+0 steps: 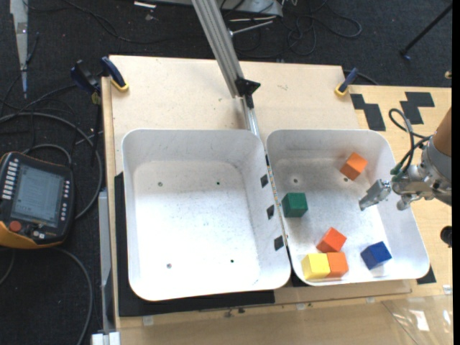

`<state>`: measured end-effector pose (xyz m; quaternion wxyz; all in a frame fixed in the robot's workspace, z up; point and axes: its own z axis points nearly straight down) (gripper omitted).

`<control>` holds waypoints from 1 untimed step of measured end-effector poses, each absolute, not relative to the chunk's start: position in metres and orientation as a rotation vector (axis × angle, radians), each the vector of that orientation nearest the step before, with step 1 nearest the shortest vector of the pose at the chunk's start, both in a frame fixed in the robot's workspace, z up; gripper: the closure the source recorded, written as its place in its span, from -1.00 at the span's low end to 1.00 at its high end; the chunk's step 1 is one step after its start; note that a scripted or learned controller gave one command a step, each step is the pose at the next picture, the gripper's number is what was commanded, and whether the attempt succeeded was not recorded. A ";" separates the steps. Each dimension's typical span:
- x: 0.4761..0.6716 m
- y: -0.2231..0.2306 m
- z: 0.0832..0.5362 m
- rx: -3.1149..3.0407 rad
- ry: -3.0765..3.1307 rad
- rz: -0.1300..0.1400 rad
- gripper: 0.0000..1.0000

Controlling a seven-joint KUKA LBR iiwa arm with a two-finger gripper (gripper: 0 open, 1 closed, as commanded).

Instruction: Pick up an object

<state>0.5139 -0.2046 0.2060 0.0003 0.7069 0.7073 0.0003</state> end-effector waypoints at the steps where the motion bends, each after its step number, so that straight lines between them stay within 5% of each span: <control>1: 0.508 -0.161 0.112 2.223 2.232 -0.004 -1.00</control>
